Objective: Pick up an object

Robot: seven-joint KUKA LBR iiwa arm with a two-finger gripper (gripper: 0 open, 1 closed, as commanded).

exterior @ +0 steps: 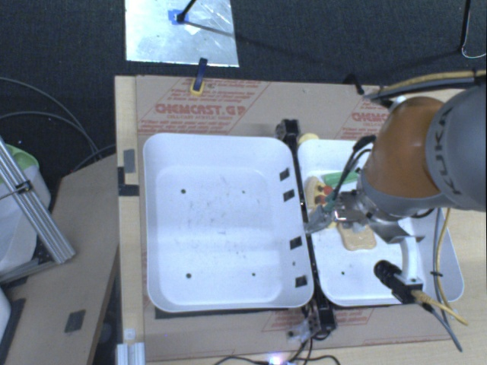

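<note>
- Dark carpet surrounds a table (228, 97) topped with printed cardboard, bearing two white bins side by side
- Several small objects lie in the right bin (449, 280), near its left wall: a tan piece (356, 239), a cream item (313, 185) and something green (333, 179) with red bits, clustered where the arm can reach them
- Left bin (221, 219) shows bare speckled floor
- Gripper (323, 217) sits low over that cluster, just beside the tan piece; whether the fingers are open or closed on anything I cannot tell
- Arm (415, 158) reaches in from the right, wrist bent down, its bulk hiding much of the right bin, likely mid-attempt at a grasp
</note>
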